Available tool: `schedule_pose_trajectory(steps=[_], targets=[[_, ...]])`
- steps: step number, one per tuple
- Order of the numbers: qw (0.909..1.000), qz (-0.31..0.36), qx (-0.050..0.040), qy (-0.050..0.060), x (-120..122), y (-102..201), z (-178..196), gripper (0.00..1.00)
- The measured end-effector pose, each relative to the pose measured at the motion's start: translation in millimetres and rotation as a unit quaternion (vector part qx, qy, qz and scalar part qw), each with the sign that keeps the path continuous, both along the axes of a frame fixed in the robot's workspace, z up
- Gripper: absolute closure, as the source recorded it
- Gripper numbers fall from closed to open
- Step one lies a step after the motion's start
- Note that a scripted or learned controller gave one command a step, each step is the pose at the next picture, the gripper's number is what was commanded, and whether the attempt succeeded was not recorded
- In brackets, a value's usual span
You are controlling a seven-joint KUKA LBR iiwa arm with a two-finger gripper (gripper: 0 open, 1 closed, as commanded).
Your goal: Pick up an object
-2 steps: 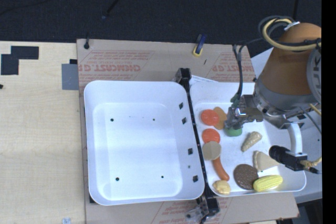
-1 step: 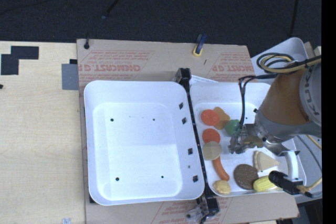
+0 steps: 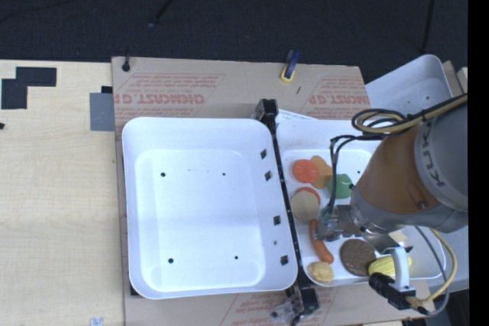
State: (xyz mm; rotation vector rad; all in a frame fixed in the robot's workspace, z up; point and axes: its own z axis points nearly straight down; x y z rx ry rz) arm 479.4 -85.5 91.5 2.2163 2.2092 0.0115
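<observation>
The arm [image 3: 405, 179] reaches in from three o'clock, its end effector [image 3: 330, 224] low over the right bin [image 3: 306, 275] among small toy foods: a red tomato [image 3: 306, 170], a green piece [image 3: 340, 184], an orange carrot [image 3: 321, 246] and a brown cookie [image 3: 355, 256]. The left bin [image 3: 200, 206] sits at nine o'clock on the surface [image 3: 53, 202].

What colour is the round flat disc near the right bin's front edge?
Dark brown; the round flat disc shows clearly in the camera view.

Red upside-down print, partly legible as "CHEMCAST G P", on cardboard sheet [image 3: 191, 84] upper centre, "KU" on arm [image 3: 428, 172] at right
</observation>
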Motion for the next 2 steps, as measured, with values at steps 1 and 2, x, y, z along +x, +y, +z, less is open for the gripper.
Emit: schedule_pose_trajectory(steps=[1,2], targets=[[1.0000,0.006,0.0035,0.004,-2,76,101,1.00],[0.9999,0.006,0.0036,0.008,40,165,95,1.00]])
